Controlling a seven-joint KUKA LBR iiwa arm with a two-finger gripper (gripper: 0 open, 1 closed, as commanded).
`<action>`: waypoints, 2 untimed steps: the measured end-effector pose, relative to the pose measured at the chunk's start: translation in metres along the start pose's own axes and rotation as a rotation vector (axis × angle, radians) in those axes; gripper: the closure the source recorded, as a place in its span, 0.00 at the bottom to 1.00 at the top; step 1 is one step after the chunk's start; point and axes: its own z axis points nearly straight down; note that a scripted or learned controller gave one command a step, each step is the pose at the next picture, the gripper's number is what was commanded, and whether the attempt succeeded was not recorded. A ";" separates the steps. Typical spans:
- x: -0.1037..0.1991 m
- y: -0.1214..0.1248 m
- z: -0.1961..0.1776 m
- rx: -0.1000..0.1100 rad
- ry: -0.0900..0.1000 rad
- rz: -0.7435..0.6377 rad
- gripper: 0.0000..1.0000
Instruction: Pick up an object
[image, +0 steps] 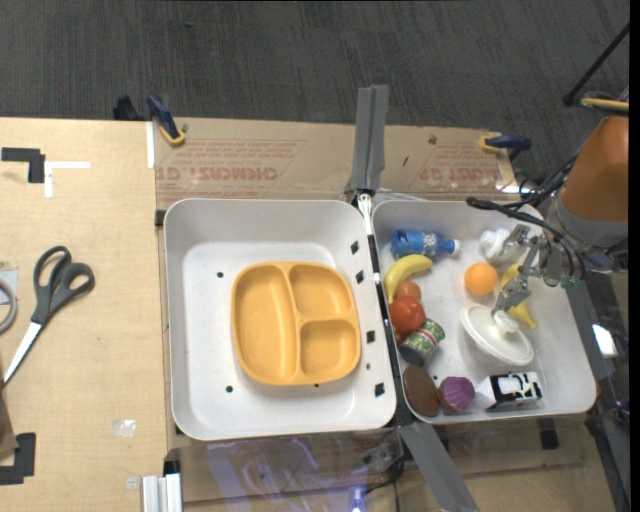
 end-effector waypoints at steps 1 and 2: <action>-0.002 0.002 -0.009 0.001 -0.004 -0.004 1.00; -0.001 0.002 -0.009 0.000 -0.001 -0.004 0.00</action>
